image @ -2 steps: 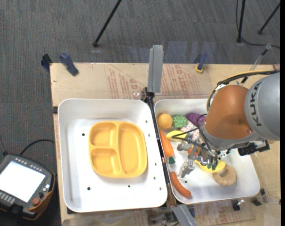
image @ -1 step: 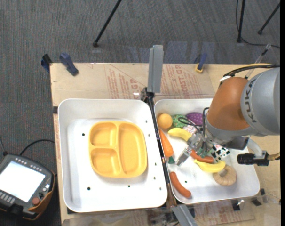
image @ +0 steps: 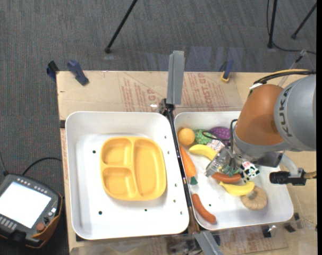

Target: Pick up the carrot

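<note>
One carrot [image: 188, 162] lies in the right bin [image: 280, 210], close along its left wall, long axis running far to near, green top at the near end. Right of it are two bananas, two sausages and one orange. The claw [image: 220, 164] hovers over them; its state is unclear.

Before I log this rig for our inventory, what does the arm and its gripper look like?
The arm is a bulky, rounded grey shell with a large orange band and dark KUKA lettering on its side. Black and yellowish cables loop over its top. Its gripper is a small metallic, greyish assembly with some green parts, and a black fitting sticks out beside the wrist.
</note>
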`<state>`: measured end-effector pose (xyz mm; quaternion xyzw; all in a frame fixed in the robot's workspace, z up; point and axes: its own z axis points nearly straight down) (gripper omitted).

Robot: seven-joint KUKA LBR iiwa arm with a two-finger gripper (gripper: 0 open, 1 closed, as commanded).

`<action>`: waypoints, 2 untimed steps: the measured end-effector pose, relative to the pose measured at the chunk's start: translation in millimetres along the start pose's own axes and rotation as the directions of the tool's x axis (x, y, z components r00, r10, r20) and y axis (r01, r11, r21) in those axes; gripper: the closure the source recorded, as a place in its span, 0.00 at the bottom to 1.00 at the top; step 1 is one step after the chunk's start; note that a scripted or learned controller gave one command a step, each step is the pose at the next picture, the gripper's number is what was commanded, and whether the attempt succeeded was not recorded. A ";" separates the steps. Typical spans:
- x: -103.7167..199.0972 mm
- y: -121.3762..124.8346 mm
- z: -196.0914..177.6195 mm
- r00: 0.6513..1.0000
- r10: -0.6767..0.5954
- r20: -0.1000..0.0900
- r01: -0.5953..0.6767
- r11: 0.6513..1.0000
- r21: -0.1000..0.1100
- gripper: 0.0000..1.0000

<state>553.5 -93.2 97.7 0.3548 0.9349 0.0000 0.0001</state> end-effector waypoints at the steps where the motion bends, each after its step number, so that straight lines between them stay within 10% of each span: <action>1: 75.3 44.7 -89.8 0.960 0.279 0.000 -0.279 0.960 0.000 1.00; 2: 16.1 -1.1 -228.6 0.992 0.124 0.008 -0.124 0.992 -0.007 1.00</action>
